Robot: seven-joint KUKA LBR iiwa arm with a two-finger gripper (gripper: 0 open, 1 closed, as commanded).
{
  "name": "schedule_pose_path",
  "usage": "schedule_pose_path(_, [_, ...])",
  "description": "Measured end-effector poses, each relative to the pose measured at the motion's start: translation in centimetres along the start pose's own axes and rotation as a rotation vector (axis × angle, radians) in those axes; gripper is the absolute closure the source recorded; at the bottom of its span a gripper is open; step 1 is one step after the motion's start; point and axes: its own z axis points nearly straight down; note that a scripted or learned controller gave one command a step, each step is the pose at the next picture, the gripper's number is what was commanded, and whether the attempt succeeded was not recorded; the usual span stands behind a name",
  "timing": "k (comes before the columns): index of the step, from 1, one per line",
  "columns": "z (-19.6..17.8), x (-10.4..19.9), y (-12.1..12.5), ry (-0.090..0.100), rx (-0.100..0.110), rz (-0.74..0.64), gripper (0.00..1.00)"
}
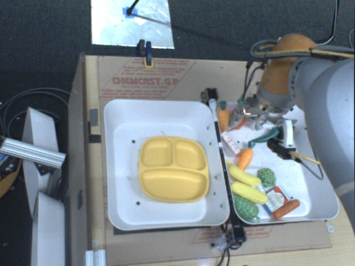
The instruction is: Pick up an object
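Note:
My gripper (248,116) hangs low over the back of the right bin (327,204), under the arm's orange band. Just left of it an orange carrot (223,118) lies by the bin's back left corner. Something thin and red (239,124) shows right at the gripper's tip; whether it is gripped is unclear. In front of the gripper lie a teal-handled piece (265,137), a second carrot (244,158), a yellow banana (244,175), a corn cob (248,192), a green broccoli (267,176), another green vegetable (246,208) and a red sausage (286,208).
The left bin (119,148) holds a yellow divided plate (173,168). A black divider rail (221,159) runs between the two bins. A red-and-white packet (230,145) and a small printed packet (274,195) also lie in the right bin. The grey arm covers that bin's back right.

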Motion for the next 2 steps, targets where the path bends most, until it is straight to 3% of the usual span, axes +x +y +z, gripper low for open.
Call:
schedule_pose_path(1, [0.2, -0.4, -6.5, 0.006, -0.005, -0.001, 0.0])
schedule_pose_path(2, [0.7, -0.3, -1.2, 0.015, 0.064, 0.012, 0.0])
